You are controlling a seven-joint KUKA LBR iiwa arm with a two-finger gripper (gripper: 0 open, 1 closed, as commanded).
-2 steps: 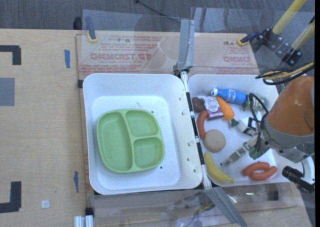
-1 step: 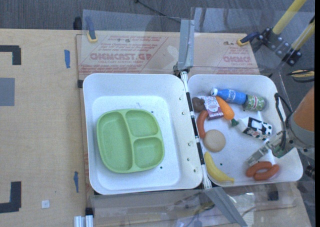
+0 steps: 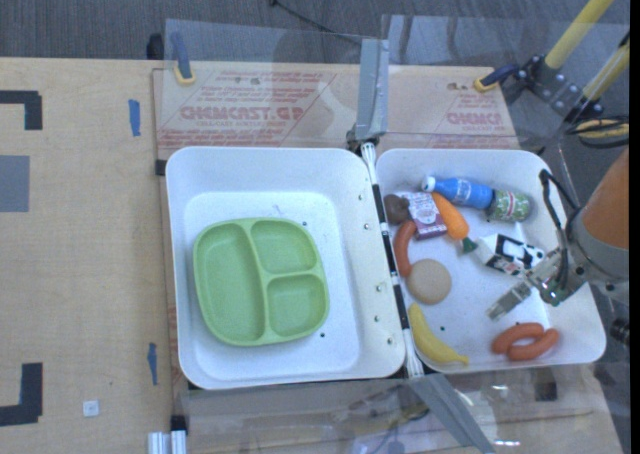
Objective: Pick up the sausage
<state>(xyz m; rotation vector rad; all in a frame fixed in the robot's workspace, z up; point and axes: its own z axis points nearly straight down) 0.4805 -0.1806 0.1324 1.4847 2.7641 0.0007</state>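
Sausage [image 3: 524, 341]: orange-red, curved, lying at the near right corner of the right bin [image 3: 585, 342], touching nothing else.
Gripper [image 3: 507, 302]: low over the right bin, just above and left of the sausage; fingers point left, slightly parted, nothing between them.
Arm [image 3: 608, 227]: enters from the right, orange band at the frame edge.
Right bin, other things: blue bottle [image 3: 462, 189] and green can [image 3: 509, 205] at the far side; carrot [image 3: 453, 217]; a small packet [image 3: 427, 214]; a long red piece [image 3: 402, 247] along the left wall; a beige ball [image 3: 430, 280]; banana [image 3: 432, 339] at the near left; a black-and-white item [image 3: 510, 254] near the gripper.
Left bin [image 3: 190, 177]: holds 1 green plate [image 3: 260, 280] with 3 compartments.
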